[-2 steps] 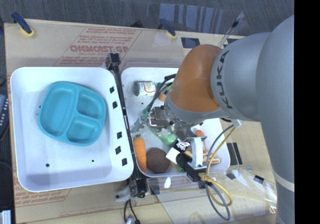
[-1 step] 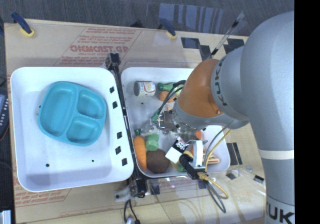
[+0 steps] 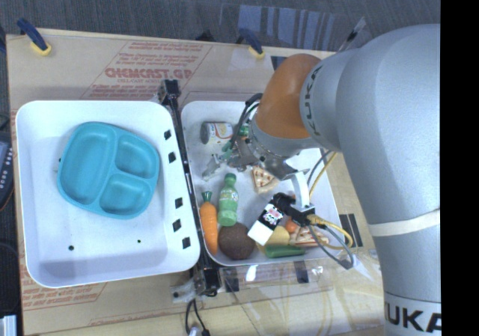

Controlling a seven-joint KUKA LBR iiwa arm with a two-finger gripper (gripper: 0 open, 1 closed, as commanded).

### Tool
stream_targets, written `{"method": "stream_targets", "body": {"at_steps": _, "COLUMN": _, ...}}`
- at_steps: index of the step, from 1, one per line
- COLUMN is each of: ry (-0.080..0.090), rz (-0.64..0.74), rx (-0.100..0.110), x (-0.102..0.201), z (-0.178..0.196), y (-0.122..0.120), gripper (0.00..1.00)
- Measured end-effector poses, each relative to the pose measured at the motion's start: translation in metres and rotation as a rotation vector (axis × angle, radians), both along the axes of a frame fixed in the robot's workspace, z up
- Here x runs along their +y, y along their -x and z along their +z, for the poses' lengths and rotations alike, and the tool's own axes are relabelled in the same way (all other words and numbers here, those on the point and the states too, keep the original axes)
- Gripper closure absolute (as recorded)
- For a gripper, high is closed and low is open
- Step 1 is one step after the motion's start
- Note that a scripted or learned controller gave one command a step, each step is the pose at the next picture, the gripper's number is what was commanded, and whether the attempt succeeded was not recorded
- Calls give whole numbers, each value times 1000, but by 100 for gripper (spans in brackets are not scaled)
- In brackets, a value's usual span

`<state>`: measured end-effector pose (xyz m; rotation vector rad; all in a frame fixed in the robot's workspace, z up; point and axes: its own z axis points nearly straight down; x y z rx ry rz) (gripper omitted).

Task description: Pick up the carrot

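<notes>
The orange carrot point(image 3: 209, 226) lies along the left wall of the right bin point(image 3: 193, 177), green stub pointing up, beside a green bottle point(image 3: 227, 199). My gripper point(image 3: 233, 149) hangs over the upper middle of that bin, above and to the right of the carrot and apart from it. Nothing shows between its fingers, and the wrist hides whether they are spread or closed.
In the right bin lie a small can point(image 3: 215, 132), a pizza slice point(image 3: 263, 177), a brown round thing point(image 3: 236, 242), a black-and-white packet point(image 3: 269, 218) and a green pod point(image 3: 283, 251). The left bin point(image 3: 45, 252) holds a blue divided plate point(image 3: 109, 168). The grey arm covers the bench's right side.
</notes>
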<state>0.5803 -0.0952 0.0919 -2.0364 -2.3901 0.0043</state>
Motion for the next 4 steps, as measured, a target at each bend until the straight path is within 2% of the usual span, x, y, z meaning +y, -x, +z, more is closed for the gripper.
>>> {"method": "stream_targets", "body": {"at_steps": 1, "ry": 2, "rz": 107, "rx": -12, "x": 11, "z": 107, "y": -80, "gripper": 0}}
{"method": "stream_targets", "body": {"at_steps": 2, "ry": -3, "rz": 308, "rx": 7, "x": -51, "z": -3, "y": -49, "gripper": 0}}
{"method": "stream_targets", "body": {"at_steps": 3, "ry": -1, "rz": 316, "rx": 1, "x": -50, "z": 11, "y": -52, "gripper": 100}}
{"method": "stream_targets", "body": {"at_steps": 4, "ry": -1, "rz": 317, "rx": 2, "x": -50, "z": 11, "y": -52, "gripper": 0}}
